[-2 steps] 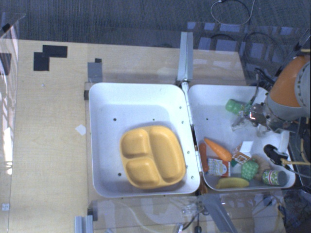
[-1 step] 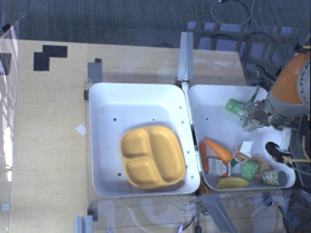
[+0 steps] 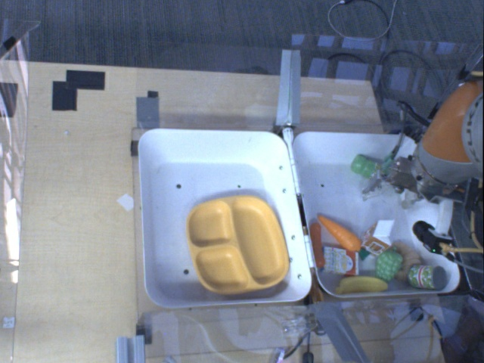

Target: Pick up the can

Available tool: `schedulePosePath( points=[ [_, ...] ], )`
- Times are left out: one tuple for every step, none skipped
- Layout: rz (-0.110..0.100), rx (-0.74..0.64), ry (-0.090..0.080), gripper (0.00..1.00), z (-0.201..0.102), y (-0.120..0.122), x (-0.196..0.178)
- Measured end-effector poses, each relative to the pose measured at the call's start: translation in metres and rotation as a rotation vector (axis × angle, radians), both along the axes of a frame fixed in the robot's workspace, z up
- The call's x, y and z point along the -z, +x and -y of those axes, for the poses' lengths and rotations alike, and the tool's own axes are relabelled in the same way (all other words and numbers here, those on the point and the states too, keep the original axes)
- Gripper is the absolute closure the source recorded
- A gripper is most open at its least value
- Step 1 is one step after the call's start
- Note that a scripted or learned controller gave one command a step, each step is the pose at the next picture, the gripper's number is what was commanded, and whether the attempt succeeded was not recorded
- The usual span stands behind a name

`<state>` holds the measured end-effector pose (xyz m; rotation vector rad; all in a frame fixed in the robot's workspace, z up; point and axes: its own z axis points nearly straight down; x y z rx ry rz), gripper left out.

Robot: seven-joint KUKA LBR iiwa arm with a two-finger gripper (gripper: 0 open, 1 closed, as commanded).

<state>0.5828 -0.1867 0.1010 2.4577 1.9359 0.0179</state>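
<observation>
Small green-and-red labelled can (image 3: 426,277) lies on its side in the right white bin's (image 3: 333,157) near right corner, beside a green bumpy toy (image 3: 389,265) and yellow banana (image 3: 362,284). Gripper (image 3: 387,180) hovers well apart near the bin's far side; can't tell its state. Pick not started.

Your arm (image 3: 452,138) shows you a rounded orange band, bright and glossy, above a grey wrist section with a paler grey rim beneath it. Below that you see the end effector (image 3: 387,181), built of thin, light metallic parts with small dark fittings. Dark cables loop near the arm's upper side, against the grey housing.
</observation>
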Motion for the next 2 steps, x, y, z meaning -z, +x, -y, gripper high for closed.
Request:
schedulePosePath(
  points=[
    [-0.004,0.130,0.002,0.00,-0.028,-0.045,0.012],
    [0.002,0.127,0.004,1.00,-0.029,-0.042,0.000]
  ],
)
